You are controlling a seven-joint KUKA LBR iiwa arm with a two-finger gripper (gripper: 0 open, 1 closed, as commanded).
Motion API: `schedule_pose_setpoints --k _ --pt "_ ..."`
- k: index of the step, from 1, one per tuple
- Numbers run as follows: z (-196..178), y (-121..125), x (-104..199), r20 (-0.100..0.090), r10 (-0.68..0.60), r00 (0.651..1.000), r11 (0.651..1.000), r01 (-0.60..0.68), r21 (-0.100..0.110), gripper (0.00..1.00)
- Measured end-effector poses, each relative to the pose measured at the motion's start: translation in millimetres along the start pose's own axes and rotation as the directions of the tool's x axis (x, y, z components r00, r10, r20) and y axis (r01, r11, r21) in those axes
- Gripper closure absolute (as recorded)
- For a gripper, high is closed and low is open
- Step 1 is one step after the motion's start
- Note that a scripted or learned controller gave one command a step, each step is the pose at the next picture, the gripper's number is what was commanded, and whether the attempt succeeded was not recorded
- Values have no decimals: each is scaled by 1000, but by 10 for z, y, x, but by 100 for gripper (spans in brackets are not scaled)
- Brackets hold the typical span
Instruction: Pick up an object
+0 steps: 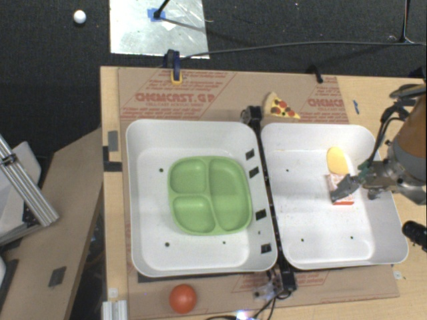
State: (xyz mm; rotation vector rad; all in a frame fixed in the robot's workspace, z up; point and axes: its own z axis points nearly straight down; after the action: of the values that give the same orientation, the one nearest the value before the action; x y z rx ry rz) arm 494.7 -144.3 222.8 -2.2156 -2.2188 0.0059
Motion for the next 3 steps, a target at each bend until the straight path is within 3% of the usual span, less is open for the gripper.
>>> schedule_pose_setpoints --k 1,3 --pt "-38 20 1 2 -2 1000 1000 2 -8 0" --pt "1073 -22 -80 1 1 1000 1000 -1 -3 0"
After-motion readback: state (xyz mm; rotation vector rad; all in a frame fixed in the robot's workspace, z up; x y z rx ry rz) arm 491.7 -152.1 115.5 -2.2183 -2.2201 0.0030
